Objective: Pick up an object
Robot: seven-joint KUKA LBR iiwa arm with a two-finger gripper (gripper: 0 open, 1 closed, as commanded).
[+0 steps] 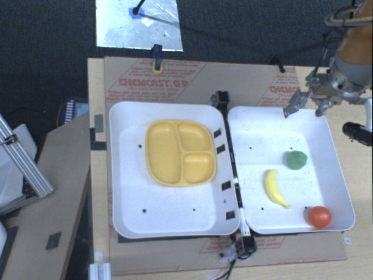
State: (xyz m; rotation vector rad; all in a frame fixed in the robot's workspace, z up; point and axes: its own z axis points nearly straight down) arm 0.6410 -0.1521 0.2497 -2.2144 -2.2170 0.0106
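Camera view: gripper (308, 104) hovered at the right bin's (344, 174) one o'clock, jaws spread wide, empty. Banana (275, 188) looked light, smooth; best pinched across its middle.

I assess this as a robotics lab. My feed shows a tabletop (96, 156) lined with printed cardboard (175, 80), two white bins (122, 174) clamped side by side, aluminium framing (23, 162), loose cabling (233, 255) and dark carpet flooring (41, 34).
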